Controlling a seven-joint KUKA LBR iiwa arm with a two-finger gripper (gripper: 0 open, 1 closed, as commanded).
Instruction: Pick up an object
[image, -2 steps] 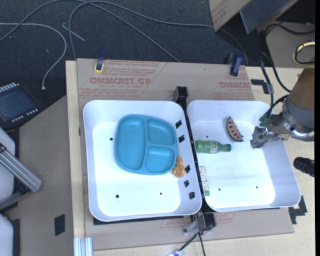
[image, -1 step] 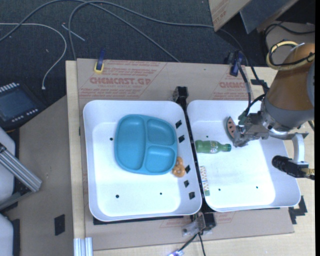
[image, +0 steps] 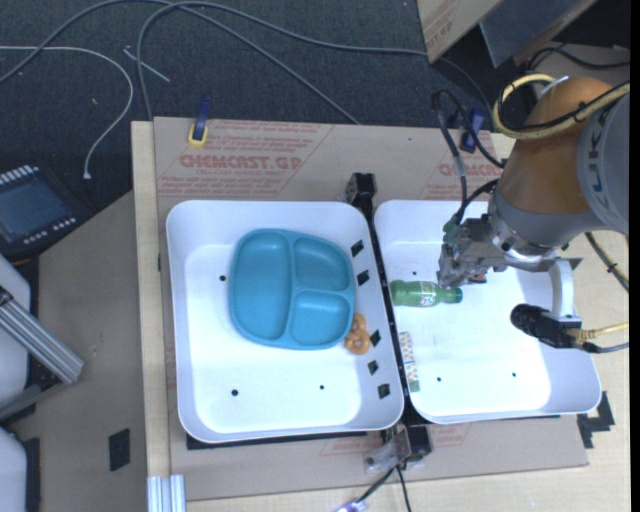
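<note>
Where the arm (image: 560, 150) comes in from the upper right of the frame, we see its gripper (image: 458, 270) lowered into the right bin (image: 500, 395), just right of frame centre. We cannot tell how the fingers stand; they are dark and bunched against the white floor. A green bottle (image: 425, 294) lies on its side directly below the gripper, touching or nearly touching its tip, near the bin's left wall. A flat yellow-green strip (image: 409, 360) lies lower along that same wall. In the left bin (image: 200, 400), centre-left of the frame, a blue divided plate (image: 292, 288) rests, with a small orange-tan object (image: 358, 338) just beside its lower right edge.
</note>
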